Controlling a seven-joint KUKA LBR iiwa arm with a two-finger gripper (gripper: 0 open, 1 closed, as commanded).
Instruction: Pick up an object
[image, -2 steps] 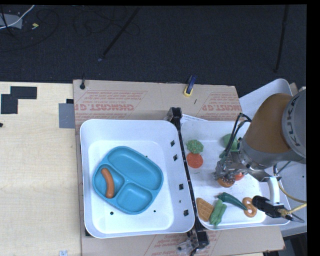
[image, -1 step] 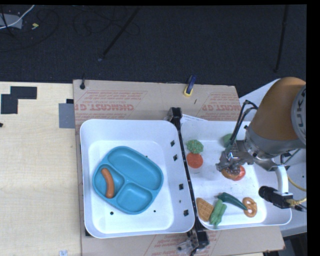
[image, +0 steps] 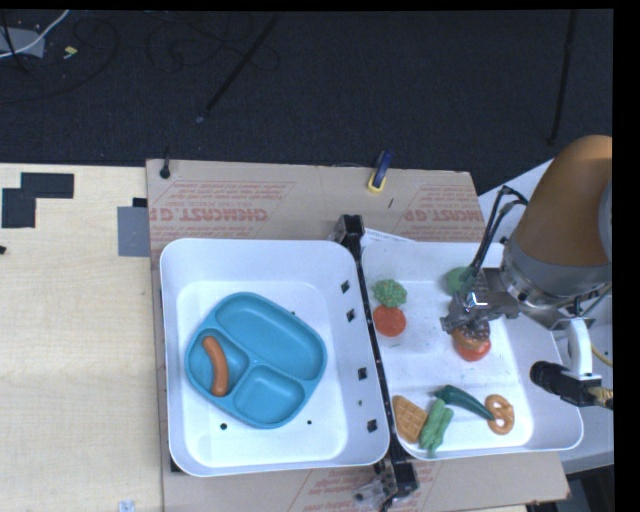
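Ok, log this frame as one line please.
arm: over right bin | gripper: just above red toy | grasp: not confirmed | left bin: blue tray with sausage

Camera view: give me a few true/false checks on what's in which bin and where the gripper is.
1. The blue divided plate lies in the left bin. True.
2. A sausage lies in one of the plate's compartments. True.
3. The pretzel lies in the left bin. False: it lies in the right bin, near its front right corner.
4. The gripper hangs over the left bin. False: it is over the right bin, just above a red item.
5. A strawberry-like toy with a green top sits in the right bin near the divider. True.
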